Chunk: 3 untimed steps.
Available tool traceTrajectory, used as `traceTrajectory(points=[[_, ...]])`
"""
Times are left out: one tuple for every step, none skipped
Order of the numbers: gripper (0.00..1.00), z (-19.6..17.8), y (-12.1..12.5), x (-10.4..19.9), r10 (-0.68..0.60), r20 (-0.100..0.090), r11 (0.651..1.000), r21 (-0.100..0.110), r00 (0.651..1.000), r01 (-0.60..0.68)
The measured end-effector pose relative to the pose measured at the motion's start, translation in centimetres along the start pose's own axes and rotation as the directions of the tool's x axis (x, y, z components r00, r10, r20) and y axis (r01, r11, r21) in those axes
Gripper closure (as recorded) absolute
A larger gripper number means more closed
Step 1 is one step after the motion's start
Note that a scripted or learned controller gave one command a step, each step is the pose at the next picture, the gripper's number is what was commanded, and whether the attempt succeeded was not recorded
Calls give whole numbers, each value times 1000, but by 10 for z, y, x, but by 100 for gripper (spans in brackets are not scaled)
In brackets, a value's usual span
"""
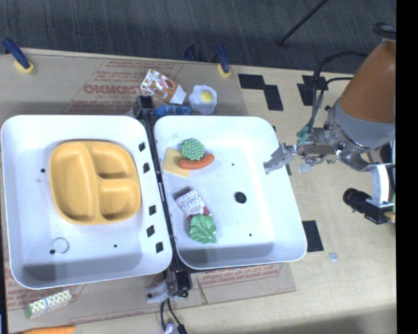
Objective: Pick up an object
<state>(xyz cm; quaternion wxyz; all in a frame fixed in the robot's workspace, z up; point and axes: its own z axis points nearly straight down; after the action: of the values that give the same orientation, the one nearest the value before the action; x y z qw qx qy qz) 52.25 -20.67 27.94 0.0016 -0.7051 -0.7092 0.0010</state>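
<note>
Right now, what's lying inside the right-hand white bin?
The right bin holds a green studded ball and orange carrot atop a yellow slab, a small packet, a leafy green toy. The slab hides whatever is beneath.

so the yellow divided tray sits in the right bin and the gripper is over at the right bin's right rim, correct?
Not quite. The camera view shows the yellow divided tray in the left bin, not the right one. The rest holds: the gripper is at the right bin's right rim.

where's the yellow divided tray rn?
The yellow divided tray lies in the left bin, filling most of its middle, across the divider from the right bin that holds the toy food.
</note>
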Motion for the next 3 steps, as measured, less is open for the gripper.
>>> traceTrajectory(points=[[0,139,64,14,-1,-1,1000,5,1000,1],[0,188,131,87,49,-1,999,1,999,-49],[0,188,106,114,137,0,991,2,991,-137]])
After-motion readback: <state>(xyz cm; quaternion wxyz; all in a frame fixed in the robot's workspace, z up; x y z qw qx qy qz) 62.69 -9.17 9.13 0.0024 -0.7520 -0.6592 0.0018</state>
